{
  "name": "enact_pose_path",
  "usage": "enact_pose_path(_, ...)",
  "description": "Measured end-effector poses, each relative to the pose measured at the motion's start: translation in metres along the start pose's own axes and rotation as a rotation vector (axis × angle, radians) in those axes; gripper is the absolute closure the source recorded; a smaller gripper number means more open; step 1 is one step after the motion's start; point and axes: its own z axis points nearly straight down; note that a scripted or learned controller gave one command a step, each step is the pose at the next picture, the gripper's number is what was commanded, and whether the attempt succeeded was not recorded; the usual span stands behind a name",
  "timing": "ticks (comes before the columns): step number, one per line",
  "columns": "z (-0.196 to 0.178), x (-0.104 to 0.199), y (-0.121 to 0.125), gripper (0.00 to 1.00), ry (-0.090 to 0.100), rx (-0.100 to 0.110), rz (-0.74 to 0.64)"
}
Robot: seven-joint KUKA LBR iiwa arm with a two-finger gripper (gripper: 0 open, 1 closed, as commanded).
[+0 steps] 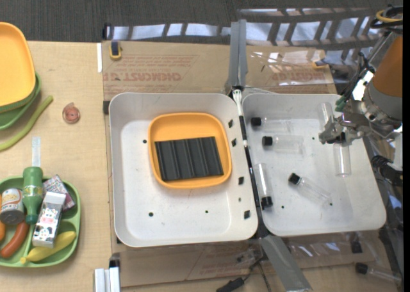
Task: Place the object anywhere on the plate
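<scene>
End effector (pixel 338 132) over the far right part of the right bin (pixel 378 217); a clear plastic vial (pixel 343 157) hangs upright just under it, but whether it is pinched there I cannot tell. More clear vials with black caps lie scattered in that bin, one (pixel 309 186) near the middle. Orange plate (pixel 189 124) with a dark ribbed insert sits in the left bin (pixel 128 207).

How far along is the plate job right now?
Nothing looks placed yet: the orange plate in the left bin carries only its dark ridged insert. The tool is over the right bin, with a clear vial just below it; a grip can't be confirmed. Pickup, transfer and placement remain.
</scene>
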Motion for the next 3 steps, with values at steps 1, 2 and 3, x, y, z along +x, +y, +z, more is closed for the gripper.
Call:
enact_pose_path(1, -0.015, -0.026, 0.060, 1.00, -0.002, 0.000, -0.179)
enact_pose_path(2, -0.057, -0.038, 0.108, 1.00, -0.003, -0.003, -0.429)
enact_pose_path(3, -0.145, -0.041, 0.108, 1.00, -0.003, -0.002, -0.583)
